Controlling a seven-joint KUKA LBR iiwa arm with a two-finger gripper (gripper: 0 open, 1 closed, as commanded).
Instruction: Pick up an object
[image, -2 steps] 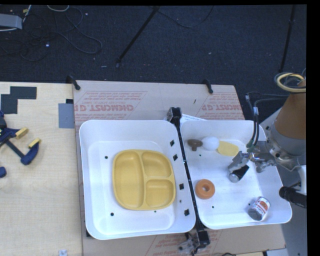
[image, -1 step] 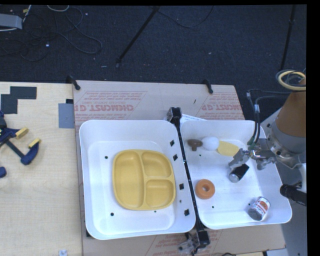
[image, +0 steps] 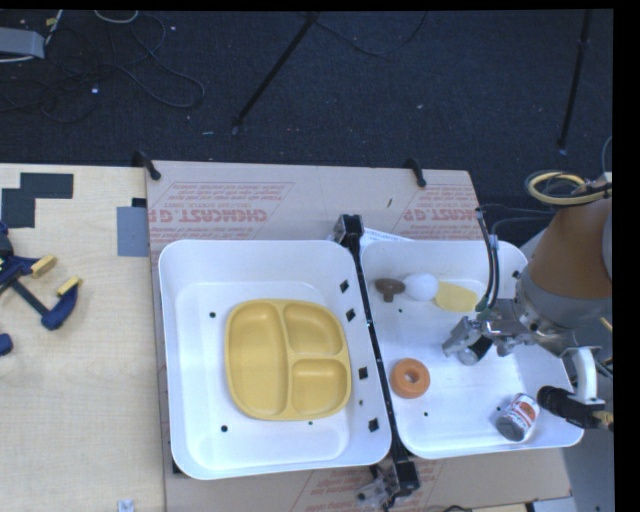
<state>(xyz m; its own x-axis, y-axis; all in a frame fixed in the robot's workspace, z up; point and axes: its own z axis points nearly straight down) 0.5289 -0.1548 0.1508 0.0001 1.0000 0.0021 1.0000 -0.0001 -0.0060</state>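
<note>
Dark floor behind; gripper (image: 468, 345) hangs right of centre over the right bin (image: 455, 440), fingers' state indiscernible, presumably seeking the donut (image: 410, 378).

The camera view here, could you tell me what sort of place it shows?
Probably a robotics lab bench for picking trials: two white bins on cardboard, a yellow divided tray in the left one, small props like a toy donut in the right, clamps and floor cables nearby.

Hand (image: 466, 346) low in right bin (image: 470, 425), perhaps empty.
</note>
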